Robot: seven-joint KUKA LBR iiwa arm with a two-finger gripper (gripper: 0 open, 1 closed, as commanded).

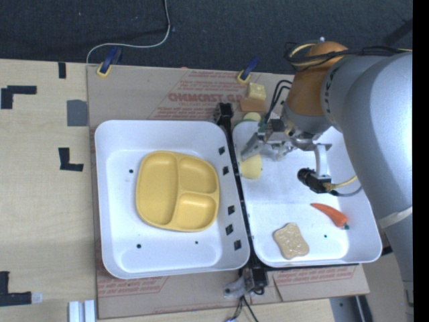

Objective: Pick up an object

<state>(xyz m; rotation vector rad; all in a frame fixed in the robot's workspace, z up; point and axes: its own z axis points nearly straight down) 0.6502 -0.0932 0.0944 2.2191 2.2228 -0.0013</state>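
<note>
Since the task only asks for an object to be lifted, we judge progress from the camera view by whether anything is off the bin floor, and nothing appears to be. We see the gripper (258, 146) low over the upper-left corner of the right bin (365, 247), close to the divider between the 2 bins. Its fingers look spread a little, one thin metal finger (249, 144) slanting toward the pale yellow round object (251, 168), which rests on the bin floor against the left wall. Nothing sits between the fingers as far as we can tell, so we judge the grasp not yet made.

Elsewhere in that bin we see 2 more candidates: an orange carrot-like piece (330, 213) near the right side and a beige cracker-shaped piece (291, 240) near the front edge, both lying flat and well apart from the gripper. The left bin (110, 247) holds a yellow divided plate (177, 190).

We judge that closing on an object and lifting it are both left to do.
</note>
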